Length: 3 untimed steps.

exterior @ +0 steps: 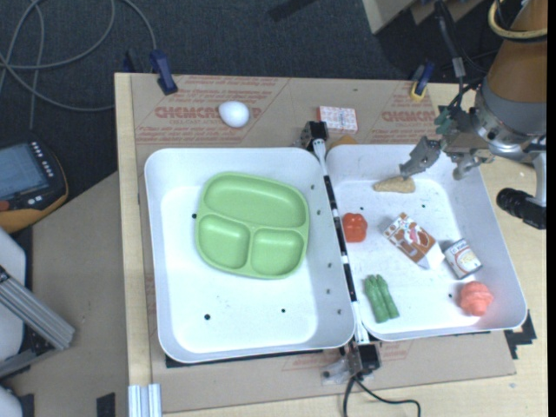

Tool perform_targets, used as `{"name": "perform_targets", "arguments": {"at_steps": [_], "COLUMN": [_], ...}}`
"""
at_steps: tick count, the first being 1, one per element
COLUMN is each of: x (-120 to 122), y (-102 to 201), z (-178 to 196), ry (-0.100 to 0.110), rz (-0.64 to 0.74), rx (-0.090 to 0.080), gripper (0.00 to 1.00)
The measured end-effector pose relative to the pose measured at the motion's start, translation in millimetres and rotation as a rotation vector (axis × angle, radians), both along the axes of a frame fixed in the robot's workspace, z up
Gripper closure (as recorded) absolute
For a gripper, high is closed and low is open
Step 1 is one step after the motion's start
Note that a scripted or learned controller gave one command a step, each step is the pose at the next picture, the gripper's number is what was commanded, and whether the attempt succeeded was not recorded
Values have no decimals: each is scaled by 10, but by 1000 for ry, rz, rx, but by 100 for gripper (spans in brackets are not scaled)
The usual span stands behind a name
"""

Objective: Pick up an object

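Flat tan food piece (395, 183) lies at twelve o'clock in the right bin (508, 259), just beside the gripper (440, 157), whose two fingers are spread with nothing between them. The arm (519, 76) is cut off at the frame's edge.

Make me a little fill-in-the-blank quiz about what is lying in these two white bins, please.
1. The pale green divided plastic plate lies in the ____ bin.
2. The white egg-shaped object rests on the bench, ____ both bins.
3. The plate has ____ compartments.
4. The green bundle of toy vegetable stalks lies in the ____ bin, with the pink rounded toy.

Missing words: left; outside; three; right
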<state>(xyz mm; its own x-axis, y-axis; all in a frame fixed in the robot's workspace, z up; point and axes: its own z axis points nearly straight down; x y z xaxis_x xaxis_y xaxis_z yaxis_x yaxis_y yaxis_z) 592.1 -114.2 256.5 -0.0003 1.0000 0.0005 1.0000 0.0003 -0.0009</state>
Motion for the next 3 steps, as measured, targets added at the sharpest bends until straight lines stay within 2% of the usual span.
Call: {"name": "perform_targets", "arguments": {"at_steps": [1,2,3], "x": [-521,-214,-203], "y": [-355,-565,-564], "z": [-1318,-1694,-1591], "ry": [1,-3,-8], "rz": [-2,1,1], "rx": [0,1,-1], "gripper": [0,0,100]}}
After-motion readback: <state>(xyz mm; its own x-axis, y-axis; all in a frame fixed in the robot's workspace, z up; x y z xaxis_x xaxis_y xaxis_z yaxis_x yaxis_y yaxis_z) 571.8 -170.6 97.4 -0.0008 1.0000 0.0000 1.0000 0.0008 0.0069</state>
